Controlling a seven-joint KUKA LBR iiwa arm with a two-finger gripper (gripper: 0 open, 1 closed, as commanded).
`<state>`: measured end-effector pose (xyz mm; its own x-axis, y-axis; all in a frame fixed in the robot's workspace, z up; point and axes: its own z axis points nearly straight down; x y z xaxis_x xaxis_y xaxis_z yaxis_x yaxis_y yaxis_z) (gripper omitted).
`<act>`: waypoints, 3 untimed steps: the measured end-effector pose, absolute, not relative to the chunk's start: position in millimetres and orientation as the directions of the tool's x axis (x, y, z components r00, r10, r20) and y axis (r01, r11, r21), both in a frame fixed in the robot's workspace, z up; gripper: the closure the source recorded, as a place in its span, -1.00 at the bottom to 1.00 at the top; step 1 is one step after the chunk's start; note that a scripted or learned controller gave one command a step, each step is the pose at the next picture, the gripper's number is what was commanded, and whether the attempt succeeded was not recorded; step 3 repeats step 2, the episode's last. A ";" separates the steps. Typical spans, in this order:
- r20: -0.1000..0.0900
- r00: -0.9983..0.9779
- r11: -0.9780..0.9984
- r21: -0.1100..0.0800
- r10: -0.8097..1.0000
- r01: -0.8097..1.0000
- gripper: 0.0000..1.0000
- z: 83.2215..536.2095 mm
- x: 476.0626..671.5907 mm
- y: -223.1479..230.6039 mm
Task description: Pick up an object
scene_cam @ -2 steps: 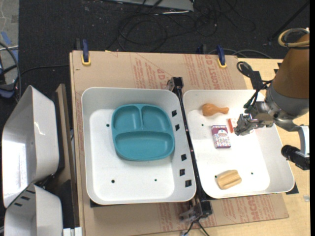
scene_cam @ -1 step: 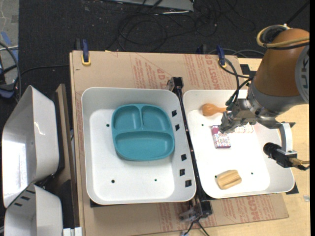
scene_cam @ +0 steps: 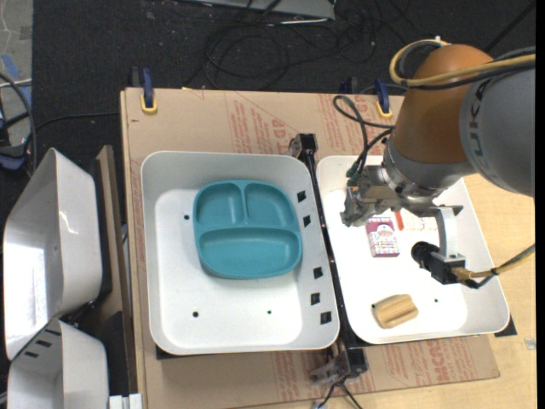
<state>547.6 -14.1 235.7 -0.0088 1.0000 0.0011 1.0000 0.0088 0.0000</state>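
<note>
My gripper point(scene_cam: 368, 201) hangs over the upper left part of the right bin point(scene_cam: 485, 313), below the grey and orange arm. Just below and to its right, a small pink and purple box point(scene_cam: 383, 239) lies flat on the bin floor, apart from the gripper as far as I can see. A tan, bread-like block point(scene_cam: 395, 310) rests near the bin's front edge. In the left bin point(scene_cam: 170, 313) sits a teal divided plate point(scene_cam: 248, 229).
A black piece with a yellow cable point(scene_cam: 436, 262) hangs off the arm over the middle of the right bin. The ridge between the bins carries black clips point(scene_cam: 317, 273). Grey tubs point(scene_cam: 47, 245) stand left of the bench.
</note>
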 end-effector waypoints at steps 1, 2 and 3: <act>0.002 -0.009 0.009 0.003 1.000 1.000 1.00 243.7 566.0 42.3; 0.001 -0.008 0.008 0.002 1.000 1.000 1.00 241.5 579.5 84.3; 0.001 -0.008 0.008 0.002 1.000 1.000 1.00 241.5 579.5 84.3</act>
